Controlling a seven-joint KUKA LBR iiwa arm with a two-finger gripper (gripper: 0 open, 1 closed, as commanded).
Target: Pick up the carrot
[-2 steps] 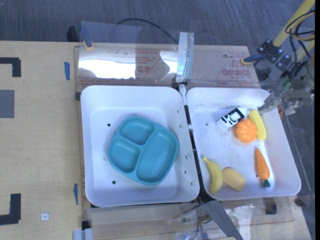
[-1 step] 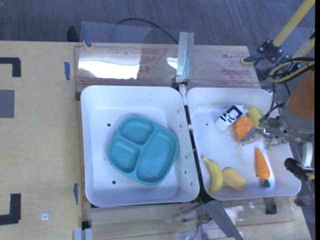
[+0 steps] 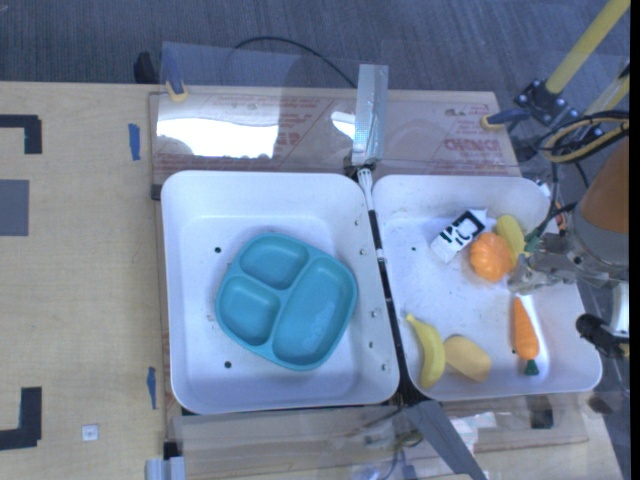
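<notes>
While gripper (image 3: 527, 273) hovers, carrot (image 3: 525, 333) lies below.

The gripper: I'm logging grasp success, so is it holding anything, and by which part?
Nothing is seen held. The gripper sits just above the carrot's upper end, and the carrot lies on the right bin floor.

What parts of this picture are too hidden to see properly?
- Claw: in the camera view its fingers blur into the metal, so open or shut is unclear.
- Arm: cut off by the right edge.
- Black-and-white item: too small to identify.
- Carrot: its top end sits against the claw; contact is unclear.
</notes>
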